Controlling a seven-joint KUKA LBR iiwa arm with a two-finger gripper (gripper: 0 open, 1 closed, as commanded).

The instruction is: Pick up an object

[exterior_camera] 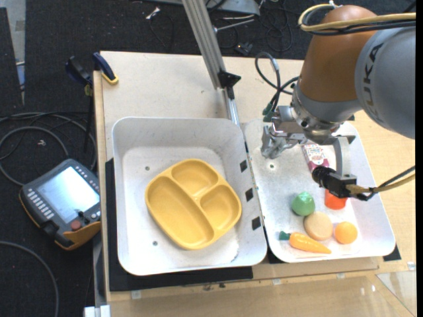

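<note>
Hovering gripper over rt smooth white bin.

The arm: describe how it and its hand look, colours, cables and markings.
The arm is grey, with an orange band above the wrist and dark lettering on its side. A yellow cable loops over it. The hand is bare grey metal, with thin dark and green wires nearby.

We see a yellow plastic plate with three parts in the white bin at nine o'clock. A grey screen box with orange edges lies on the dark floor, further toward nine.
</note>
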